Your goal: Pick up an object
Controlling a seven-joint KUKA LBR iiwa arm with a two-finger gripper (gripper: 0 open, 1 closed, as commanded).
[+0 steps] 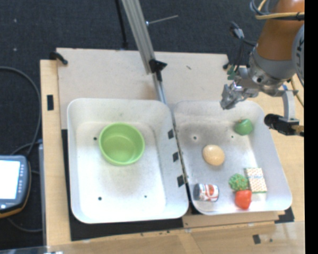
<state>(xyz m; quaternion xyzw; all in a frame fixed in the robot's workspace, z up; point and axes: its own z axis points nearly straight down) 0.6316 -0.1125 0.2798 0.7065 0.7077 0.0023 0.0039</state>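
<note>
My gripper (229,100) hangs over the far edge of the right bin (201,121), with nothing seen between its fingers. Below and to its right lies a small green ball (244,126). A tan egg-shaped thing (213,155) rests near the middle of that bin. At the bin's near side lie a small can (206,192), a green leafy piece (237,182), a red pepper-like piece (243,199) and a pale patterned box (256,179).
The left bin (85,194) holds a green bowl (122,143). A slanted metal post (140,30) rises behind the wall between the two bins. A screen device (5,181) lies off the bench at the left.
</note>
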